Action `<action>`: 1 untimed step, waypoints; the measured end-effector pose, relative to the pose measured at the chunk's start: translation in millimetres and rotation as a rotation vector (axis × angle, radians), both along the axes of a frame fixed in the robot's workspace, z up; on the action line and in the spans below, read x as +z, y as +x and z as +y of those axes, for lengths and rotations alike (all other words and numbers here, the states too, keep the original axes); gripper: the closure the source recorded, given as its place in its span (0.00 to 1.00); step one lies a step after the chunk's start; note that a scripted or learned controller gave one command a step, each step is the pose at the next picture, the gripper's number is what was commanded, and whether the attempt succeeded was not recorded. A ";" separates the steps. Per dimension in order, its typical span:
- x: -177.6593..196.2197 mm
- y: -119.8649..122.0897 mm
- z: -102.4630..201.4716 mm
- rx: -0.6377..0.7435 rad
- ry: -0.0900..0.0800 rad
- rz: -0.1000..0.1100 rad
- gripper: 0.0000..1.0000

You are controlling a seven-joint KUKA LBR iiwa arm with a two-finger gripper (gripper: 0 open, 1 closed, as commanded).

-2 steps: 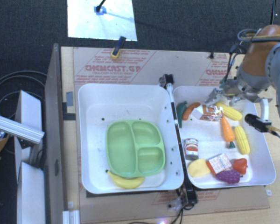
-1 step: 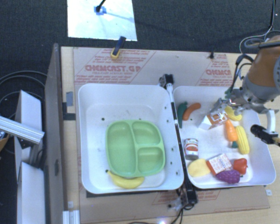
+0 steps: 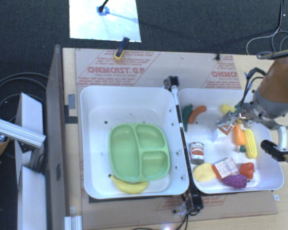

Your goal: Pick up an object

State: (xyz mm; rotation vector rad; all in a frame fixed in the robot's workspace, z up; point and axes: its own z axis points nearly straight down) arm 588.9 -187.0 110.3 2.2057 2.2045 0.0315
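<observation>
My end effector low in right bin, upper middle. Cannot tell its state. Carrot just below it toward the near rim, long axis pointing that way; corn lies alongside, parallel. Carrot nearest candidate.

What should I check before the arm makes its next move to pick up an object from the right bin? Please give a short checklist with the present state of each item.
1. Pincer is over the right bin: ok.
2. Object seen between the pincer's tips: cannot tell, the spot is too cluttered.
3. Objects lie below the pincer: ok, the carrot and corn lie just under it.
4. Targets are free of crowding: not ok, carrot and corn lie side by side, and a small box sits next to them.
5. Left bin items out of the way: ok, the green tray and banana are far from the arm.
</observation>
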 end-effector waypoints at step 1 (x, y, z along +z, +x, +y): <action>-24.9 77.3 12.0 0.002 0.005 0.064 0.00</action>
